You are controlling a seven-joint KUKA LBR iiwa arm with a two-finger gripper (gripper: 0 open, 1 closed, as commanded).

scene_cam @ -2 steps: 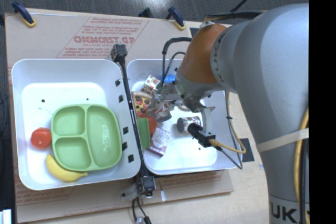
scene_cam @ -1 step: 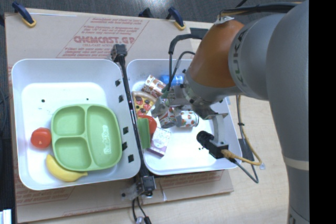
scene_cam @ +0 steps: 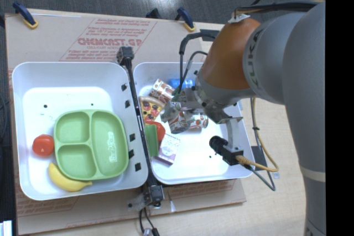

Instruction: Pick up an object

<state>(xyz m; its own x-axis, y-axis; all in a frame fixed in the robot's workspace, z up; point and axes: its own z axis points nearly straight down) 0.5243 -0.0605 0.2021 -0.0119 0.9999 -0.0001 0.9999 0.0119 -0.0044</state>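
My gripper (scene_cam: 185, 108) hangs over the middle of the right bin (scene_cam: 193, 171), under the orange band of the arm. A crumpled silver and red packet (scene_cam: 188, 120) sits right below it, touching or very close; the wrist hides the contact. To its left lie a striped snack packet (scene_cam: 162, 90), a pizza-print piece (scene_cam: 150, 109), a red and green object (scene_cam: 155, 132) and a white sachet with a pink label (scene_cam: 168, 148). A blue item (scene_cam: 178, 84) peeks out behind the wrist.
The left bin (scene_cam: 25, 83) holds a green divided plate (scene_cam: 91, 143), a red tomato (scene_cam: 42, 145) and a banana (scene_cam: 66, 178). A black divider with clips (scene_cam: 133, 102) runs between the bins. The arm covers the right bin's far right side.
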